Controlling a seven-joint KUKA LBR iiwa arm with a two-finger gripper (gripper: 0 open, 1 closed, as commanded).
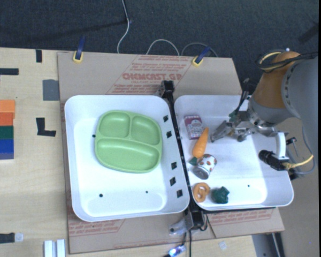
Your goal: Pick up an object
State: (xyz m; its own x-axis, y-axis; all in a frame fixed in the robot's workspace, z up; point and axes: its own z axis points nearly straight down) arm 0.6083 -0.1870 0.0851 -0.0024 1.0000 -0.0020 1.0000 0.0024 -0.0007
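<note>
While the gripper [220, 132] hangs open and empty just right of the carrot [201, 142], that carrot looks light, stiff and slick; grip across its middle.

Count: 2 white bins, left bin [75, 159] and right bin [257, 191]. Left one has 1 green divided plate [128, 142], three compartments. Right one has 5 small items: 1 red-and-white carton [193, 126], 1 carrot [200, 142], 1 small can [205, 165], 1 pretzel-like ring [201, 191], 1 dark green lump [220, 195]. 2 blue-and-yellow clamps on the cardboard's far edge, left clamp [78, 53] and right clamp [201, 55]. 1 stack of coloured blocks [1, 128] at far left.
</note>
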